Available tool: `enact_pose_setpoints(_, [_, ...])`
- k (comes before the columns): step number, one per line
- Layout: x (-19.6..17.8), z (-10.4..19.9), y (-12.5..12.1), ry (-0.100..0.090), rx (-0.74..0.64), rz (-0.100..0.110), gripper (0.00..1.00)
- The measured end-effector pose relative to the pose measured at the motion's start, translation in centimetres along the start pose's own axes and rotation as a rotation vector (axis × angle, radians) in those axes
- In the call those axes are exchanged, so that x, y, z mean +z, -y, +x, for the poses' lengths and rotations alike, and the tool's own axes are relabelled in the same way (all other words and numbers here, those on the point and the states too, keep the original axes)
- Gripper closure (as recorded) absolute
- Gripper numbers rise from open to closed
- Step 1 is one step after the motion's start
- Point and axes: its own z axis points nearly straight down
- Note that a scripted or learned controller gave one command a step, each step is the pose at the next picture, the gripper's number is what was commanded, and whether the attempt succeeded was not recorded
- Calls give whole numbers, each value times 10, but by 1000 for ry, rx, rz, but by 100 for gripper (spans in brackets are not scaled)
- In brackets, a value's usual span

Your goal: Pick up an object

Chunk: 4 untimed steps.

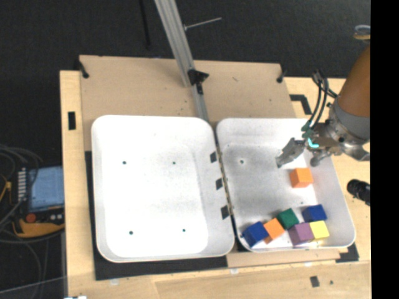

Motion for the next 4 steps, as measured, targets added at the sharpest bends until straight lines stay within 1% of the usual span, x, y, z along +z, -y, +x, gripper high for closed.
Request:
enact_pose_setpoints(1, [-2, 0, -1, 1, 1, -5, 0])
enact_pose_setpoints(2, [54, -1, -10, 3, 6, 1, 0])
enact_pose_setpoints(3, [118, -1, -8, 3, 5, 3, 0])
enact_pose_setpoints(4, [170, -3, -7, 3, 5, 1, 0])
